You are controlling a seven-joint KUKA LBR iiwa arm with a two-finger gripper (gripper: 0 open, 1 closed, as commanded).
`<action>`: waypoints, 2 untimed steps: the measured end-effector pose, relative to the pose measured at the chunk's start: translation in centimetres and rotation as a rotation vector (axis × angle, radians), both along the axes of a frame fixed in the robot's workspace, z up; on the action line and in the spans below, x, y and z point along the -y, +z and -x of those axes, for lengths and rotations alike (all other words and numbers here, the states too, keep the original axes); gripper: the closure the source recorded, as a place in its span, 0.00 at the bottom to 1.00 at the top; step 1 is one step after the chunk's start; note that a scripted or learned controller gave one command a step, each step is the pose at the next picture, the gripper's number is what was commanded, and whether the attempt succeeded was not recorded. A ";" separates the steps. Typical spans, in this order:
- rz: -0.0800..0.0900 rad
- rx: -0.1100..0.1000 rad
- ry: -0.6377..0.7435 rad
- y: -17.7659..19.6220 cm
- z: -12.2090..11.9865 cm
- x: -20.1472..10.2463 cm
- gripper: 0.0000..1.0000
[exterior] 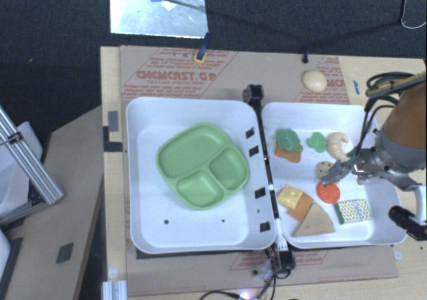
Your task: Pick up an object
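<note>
Pale green divided plate (pixel 203 166) in white bin (pixel 143 179); red disc (pixel 328 193); green-speckled block (pixel 353 211).

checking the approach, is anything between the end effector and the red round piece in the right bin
Nothing visible does. The end effector is low in the right bin, its tip just above the red round piece, with no object between them. A dotted die sits close beside the tip.

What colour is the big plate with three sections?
Light green. The plate sits in the left bin, clearest in the camera view.
</note>
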State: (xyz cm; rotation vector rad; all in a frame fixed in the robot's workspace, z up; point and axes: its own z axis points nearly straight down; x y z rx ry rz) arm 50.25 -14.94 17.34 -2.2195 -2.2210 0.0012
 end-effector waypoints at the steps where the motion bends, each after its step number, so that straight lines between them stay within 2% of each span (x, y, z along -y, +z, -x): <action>1: -0.001 -0.001 0.000 -5.5 -0.9 -0.3 0.00; 2: 0.003 0.006 0.000 -8.8 -1.1 -0.3 0.00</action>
